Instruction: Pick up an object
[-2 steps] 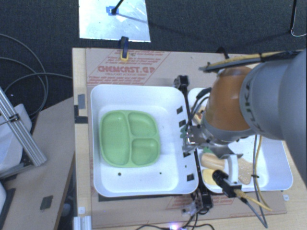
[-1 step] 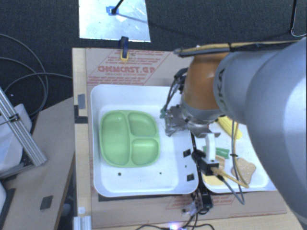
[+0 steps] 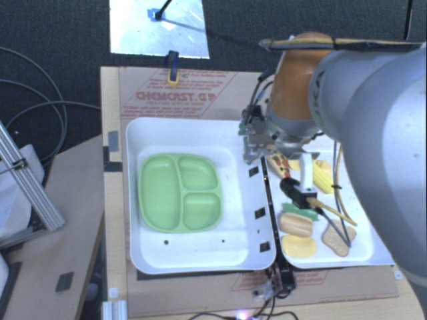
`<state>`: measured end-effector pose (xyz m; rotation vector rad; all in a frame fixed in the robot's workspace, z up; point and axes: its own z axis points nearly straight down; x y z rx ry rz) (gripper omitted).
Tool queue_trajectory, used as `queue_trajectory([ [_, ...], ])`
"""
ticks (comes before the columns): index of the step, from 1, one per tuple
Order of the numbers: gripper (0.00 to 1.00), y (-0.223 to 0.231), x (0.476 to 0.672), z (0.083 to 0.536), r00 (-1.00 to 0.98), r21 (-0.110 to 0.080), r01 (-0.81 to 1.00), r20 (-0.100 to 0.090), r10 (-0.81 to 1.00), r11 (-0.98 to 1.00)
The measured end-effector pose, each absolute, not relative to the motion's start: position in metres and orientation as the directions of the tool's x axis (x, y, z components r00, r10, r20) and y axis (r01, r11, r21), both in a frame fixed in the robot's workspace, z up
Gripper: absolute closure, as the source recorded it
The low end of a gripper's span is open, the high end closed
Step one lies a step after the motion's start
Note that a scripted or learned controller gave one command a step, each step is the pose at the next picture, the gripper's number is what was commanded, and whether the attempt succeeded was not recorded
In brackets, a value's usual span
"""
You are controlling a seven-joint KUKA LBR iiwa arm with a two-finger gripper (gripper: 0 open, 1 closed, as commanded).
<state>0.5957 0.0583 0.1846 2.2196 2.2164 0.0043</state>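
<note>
The grey arm with the orange band [image 3: 293,85] hangs over the far end of the seam where the left white bin [image 3: 200,264] and right white bin [image 3: 363,253] meet. Whether the jaws are released or clenched I cannot tell.

The likely pickings are crowded in the right bin's near-left part:
- a tan sausage-shaped toy [image 3: 296,225]
- a yellow round disc [image 3: 298,247], touching the sausage-shaped toy
- a yellow corn-like piece [image 3: 323,175], farther back

**Risks:**
- A straight descent could strike the bin walls.
- A grasp among the toys may nudge neighbours or pinch two.
- The green divided plastic plate [image 3: 179,192] in the left bin looks too flat to grip.
</note>
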Motion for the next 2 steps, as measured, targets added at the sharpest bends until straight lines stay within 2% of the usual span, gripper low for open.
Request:
queue_trajectory([
  [1, 1.0, 0.061, 0.616, 0.185, -0.005, 0.003, 1.0, 0.0, 1.0, 0.005],
  [2, 1.0, 0.12, 0.571, 0.137, -0.009, -0.005, 1.0, 0.002, 1.0, 0.009],
])
